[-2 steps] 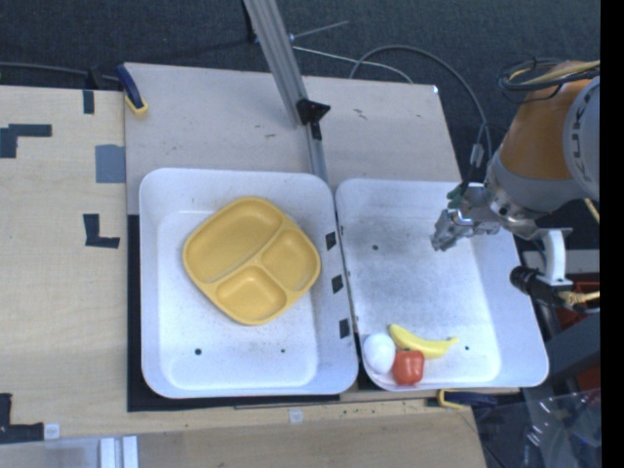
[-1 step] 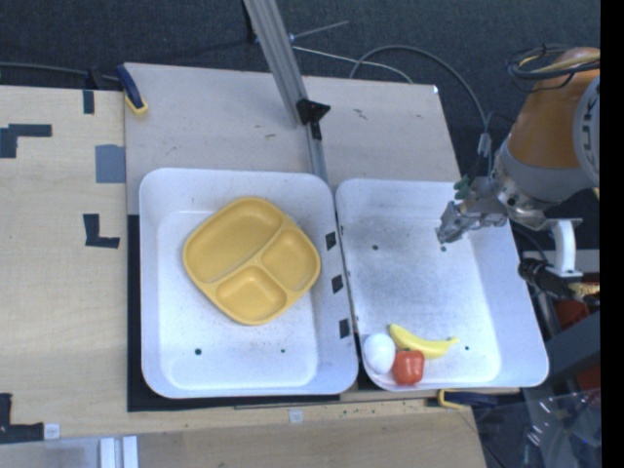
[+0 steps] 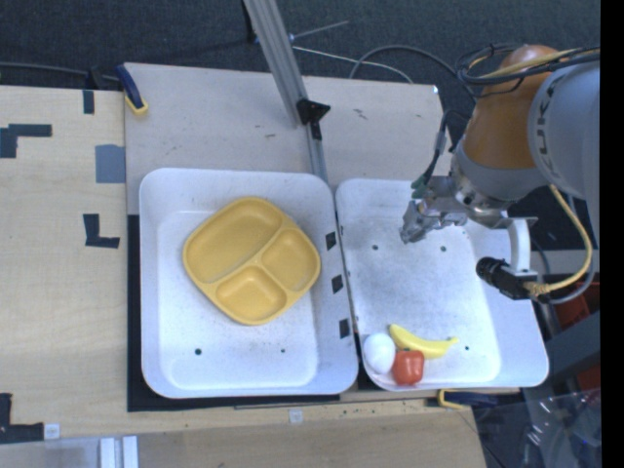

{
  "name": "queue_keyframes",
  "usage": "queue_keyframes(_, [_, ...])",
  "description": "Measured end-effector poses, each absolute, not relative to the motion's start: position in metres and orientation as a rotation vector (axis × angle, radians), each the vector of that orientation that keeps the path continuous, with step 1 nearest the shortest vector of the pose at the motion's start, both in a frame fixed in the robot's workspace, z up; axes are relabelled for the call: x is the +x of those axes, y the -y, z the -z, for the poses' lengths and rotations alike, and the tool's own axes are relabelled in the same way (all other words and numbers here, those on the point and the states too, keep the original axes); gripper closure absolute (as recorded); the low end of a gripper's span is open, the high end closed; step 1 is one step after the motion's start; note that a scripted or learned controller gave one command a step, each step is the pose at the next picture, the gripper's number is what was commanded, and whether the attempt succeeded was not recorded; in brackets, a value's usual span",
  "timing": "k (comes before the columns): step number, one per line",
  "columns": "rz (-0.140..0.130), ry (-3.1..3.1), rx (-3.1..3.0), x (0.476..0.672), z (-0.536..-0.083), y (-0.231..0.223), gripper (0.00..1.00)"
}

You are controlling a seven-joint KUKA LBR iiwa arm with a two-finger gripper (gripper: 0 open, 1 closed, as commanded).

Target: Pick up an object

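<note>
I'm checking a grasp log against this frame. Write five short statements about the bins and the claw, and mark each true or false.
1. The yellow divided plate lies in the left bin. True.
2. The banana lies in the left bin beside the plate. False: it is in the right bin, near its front edge.
3. The claw hangs over the back part of the right bin. True.
4. The claw holds the white ball. False: the ball rests in the right bin's front left corner, apart from the claw.
5. The red object sits next to the white ball. True.
</note>
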State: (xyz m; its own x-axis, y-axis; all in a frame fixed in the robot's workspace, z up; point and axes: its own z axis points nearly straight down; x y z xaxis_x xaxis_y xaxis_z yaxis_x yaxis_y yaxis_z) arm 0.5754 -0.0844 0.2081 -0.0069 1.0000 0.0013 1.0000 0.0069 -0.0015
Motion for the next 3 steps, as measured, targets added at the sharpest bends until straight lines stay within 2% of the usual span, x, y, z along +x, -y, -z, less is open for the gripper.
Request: queue_keyframes(3, [0.000, 2.228, -2.211, 0.569, -0.235, -0.068, 1.00])
